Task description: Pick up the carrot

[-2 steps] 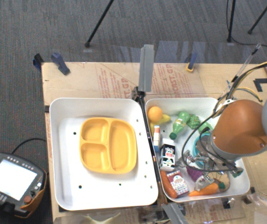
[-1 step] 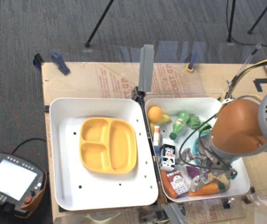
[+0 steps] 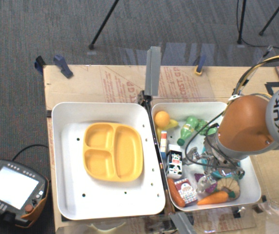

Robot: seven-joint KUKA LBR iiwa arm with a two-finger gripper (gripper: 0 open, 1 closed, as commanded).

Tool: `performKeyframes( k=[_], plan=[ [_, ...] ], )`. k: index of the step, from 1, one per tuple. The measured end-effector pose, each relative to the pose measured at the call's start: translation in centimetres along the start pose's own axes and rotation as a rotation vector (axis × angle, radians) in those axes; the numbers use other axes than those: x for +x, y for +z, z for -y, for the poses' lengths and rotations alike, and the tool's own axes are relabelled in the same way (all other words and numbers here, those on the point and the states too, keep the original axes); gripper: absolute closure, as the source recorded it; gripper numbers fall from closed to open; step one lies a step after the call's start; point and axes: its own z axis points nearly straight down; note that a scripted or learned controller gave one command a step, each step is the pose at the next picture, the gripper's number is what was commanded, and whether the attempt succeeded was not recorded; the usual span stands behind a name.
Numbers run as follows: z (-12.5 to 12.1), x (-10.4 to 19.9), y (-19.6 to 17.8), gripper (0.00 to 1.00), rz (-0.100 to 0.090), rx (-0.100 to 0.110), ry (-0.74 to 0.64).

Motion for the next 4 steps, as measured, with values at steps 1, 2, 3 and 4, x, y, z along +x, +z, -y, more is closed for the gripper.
performKeyframes(
  k=[1,2,3,4],
  plan=[
    [0.8,-1.8,0.0,0.00,0.000,0.001,-0.122],
    [-2.5,1.9,-0.2,0.00,-0.003,0.012,-0.218],
    [-3.0,1.6,-1.1,1.00,0.001,0.006,-0.227],
    [1.1,-2.2,-10.0,1.00,0.009,0.005,-0.259]
  ],
)
